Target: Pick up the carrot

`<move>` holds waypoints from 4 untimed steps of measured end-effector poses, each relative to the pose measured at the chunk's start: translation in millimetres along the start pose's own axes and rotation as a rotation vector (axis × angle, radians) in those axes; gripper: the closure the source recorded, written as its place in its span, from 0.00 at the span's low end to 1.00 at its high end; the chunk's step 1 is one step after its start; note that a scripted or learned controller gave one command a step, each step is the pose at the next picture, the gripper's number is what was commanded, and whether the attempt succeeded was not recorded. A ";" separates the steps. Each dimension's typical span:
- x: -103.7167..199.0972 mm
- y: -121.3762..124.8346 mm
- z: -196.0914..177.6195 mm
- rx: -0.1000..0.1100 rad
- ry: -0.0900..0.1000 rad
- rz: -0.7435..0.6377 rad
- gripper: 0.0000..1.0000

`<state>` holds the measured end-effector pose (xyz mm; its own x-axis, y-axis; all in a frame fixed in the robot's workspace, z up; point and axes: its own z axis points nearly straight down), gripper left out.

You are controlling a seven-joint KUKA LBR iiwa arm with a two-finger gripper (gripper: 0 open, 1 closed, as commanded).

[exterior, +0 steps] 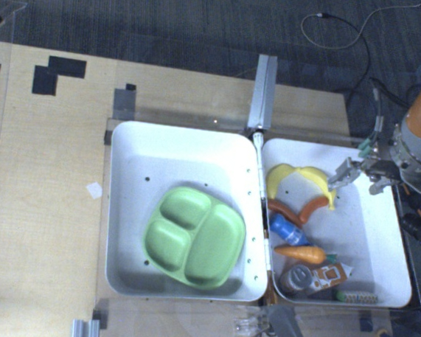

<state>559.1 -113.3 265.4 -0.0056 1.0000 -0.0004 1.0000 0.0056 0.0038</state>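
Note:
The carrot (302, 253) is orange with a small green end. It lies flat in the right bin (388, 248), near the bin's front left, pointing left. My gripper (357, 181) hangs over the far part of the same bin, up and to the right of the carrot and well apart from it. Its fingers are spread, one fingertip (338, 178) close to the right end of a yellow banana (302, 179), and nothing sits between them. The orange-banded arm reaches in from the upper right.
Around the carrot lie a red sausage-like piece (300, 210), a blue object (286, 228), a metal can (297, 277), an orange packet (331, 273) and a small green item (354, 296). The left bin (130, 193) holds a green divided plate (195, 237).

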 end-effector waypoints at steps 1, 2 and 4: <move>12.8 -37.3 132.3 -0.003 0.000 -0.010 0.00; 5.4 -49.9 152.0 -0.046 0.000 -0.062 0.00; 14.6 -52.6 155.8 -0.064 0.001 0.274 0.00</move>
<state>507.0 -99.0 109.3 0.2649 0.9642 0.0104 0.9619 -0.2649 0.0671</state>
